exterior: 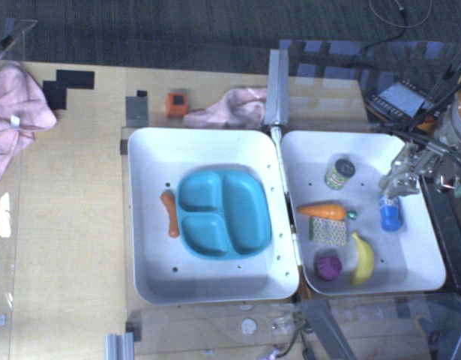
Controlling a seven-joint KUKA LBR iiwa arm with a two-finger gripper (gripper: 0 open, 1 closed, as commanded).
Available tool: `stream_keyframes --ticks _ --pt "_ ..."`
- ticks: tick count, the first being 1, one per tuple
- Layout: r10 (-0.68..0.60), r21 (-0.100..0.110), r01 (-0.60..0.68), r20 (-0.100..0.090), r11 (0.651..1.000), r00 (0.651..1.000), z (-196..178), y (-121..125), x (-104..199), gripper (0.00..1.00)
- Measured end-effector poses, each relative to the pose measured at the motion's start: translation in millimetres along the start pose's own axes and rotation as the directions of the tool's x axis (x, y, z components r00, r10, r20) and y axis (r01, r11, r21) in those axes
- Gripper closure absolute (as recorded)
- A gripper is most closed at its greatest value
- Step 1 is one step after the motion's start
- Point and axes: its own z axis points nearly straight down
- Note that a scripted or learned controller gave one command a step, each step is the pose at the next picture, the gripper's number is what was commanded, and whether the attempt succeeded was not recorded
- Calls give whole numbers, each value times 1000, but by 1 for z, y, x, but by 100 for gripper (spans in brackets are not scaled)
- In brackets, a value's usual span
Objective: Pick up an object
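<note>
Wooden bench, two white bins side by side. In the right bin (429, 265), the gripper (396, 186) is seen poised directly above a small blue cup (390, 216) near the right wall. Fingers appear slightly parted, nothing held between them. The cup stands upright, just below the fingertips.

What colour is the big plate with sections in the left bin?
The divided plate is turquoise blue, seen clearly in the camera view.

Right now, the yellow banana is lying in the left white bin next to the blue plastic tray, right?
Not quite. The camera view shows the yellow banana in the right white bin, beside a purple ball. The blue plastic tray sits in the left white bin.
</note>
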Motion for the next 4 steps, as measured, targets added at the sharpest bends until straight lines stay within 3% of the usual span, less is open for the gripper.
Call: stream_keyframes --ticks 1,2,4 --pt "0 -2 0 17 1000 1000 -13 1 -4 100" --pt "-642 -7 642 -8 767 767 -109 8 -35 100" --pt "-641 14 641 27 767 767 -138 11 -41 100"
